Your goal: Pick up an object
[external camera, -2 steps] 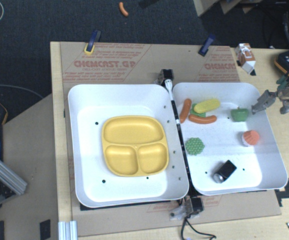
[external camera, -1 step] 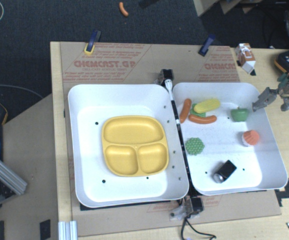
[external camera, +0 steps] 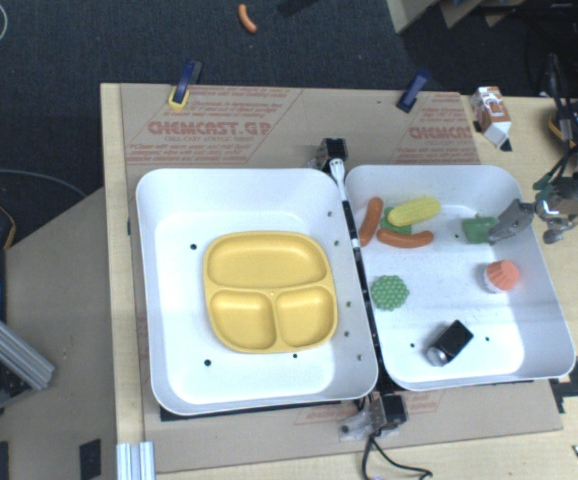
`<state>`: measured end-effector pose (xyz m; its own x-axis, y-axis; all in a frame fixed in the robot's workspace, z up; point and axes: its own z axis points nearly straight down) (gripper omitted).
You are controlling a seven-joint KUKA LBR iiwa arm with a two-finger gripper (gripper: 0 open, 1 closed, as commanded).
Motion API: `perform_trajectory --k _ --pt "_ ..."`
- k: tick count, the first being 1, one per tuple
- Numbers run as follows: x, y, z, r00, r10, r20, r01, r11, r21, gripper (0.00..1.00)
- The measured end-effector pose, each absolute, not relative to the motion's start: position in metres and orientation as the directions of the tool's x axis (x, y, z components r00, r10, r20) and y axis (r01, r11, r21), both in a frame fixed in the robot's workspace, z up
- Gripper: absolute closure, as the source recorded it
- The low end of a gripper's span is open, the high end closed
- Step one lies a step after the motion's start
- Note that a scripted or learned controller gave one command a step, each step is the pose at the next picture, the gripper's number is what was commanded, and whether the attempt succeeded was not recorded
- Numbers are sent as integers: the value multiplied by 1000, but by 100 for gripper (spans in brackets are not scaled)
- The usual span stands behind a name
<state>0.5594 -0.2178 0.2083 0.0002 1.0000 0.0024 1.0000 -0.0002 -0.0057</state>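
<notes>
The right bin (external camera: 552, 320) holds several small objects. A red sausage (external camera: 370, 219), a yellow corn cob (external camera: 414, 211) and an orange sausage (external camera: 406, 237) lie near its back left. A green block (external camera: 476, 230) sits at the back right, with my gripper (external camera: 520, 218) just to its right over the bin's right rim. A salmon-pink round piece (external camera: 503, 276) lies below the gripper. Nearer the front are a green bumpy disc (external camera: 389, 291) and a black block (external camera: 450, 340). I see nothing held.
The left bin (external camera: 157, 268) bears a yellow divided plate (external camera: 269, 290). Clamps (external camera: 182, 86) (external camera: 412, 92) stand on the bench's back edge. A small carton (external camera: 491, 114) sits at the back right corner. Cables run at the far right.
</notes>
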Motion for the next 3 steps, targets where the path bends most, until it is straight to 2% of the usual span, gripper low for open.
perform_trajectory --k 1,2,3 --pt "556 -207 152 -1 1000 3 1000 1 -7 0" --pt "549 -215 101 1 1000 2 1000 -1 -6 0" --pt "549 -213 84 -2 1000 5 1000 2 -4 0"
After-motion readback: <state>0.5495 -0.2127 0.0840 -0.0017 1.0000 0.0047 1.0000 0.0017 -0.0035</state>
